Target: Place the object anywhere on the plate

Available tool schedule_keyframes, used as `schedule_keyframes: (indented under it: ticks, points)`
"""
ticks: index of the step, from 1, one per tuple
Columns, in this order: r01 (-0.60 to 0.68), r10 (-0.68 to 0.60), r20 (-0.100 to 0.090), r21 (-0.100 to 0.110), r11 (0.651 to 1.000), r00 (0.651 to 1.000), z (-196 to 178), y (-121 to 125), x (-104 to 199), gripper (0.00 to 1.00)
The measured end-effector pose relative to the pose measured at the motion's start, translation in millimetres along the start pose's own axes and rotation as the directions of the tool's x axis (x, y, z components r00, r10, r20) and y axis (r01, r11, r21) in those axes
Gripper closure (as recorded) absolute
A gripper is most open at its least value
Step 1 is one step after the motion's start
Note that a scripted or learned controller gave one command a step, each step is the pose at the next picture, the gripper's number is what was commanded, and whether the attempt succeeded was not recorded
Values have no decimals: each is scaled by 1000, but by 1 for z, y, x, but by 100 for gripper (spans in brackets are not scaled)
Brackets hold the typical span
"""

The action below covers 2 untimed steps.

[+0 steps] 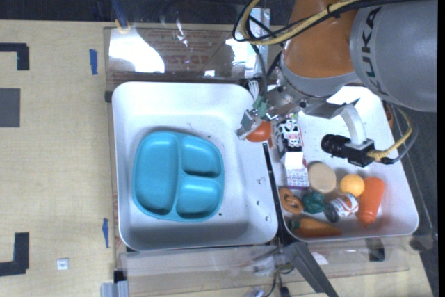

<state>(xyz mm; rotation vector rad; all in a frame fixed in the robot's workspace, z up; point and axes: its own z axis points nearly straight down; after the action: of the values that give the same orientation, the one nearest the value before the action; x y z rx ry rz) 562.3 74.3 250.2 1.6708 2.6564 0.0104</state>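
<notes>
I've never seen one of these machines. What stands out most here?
The bright blue three-compartment plastic plate lies in the left white bin. The big grey and orange arm reaches in from the right, its claw over the bins' shared edge with a small orange-red object at its tip.

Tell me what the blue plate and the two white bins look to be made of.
Blue plate: probably moulded plastic, matte to satin; uniform colour, rounded dividers, soft sheen. Left bin and right bin: likely thin formed plastic, smooth and semi-glossy; rounded corners and bright glare suggest this, though painted metal cannot be ruled out.
</notes>
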Motion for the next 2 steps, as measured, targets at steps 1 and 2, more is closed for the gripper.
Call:
schedule_keyframes:
  ticks: [1,2]
  points:
    - [-63,63,-3,9,998,998,10,-12,118,100]
    - [-78,78,0,-2,997,997,-97,-10,141,100]
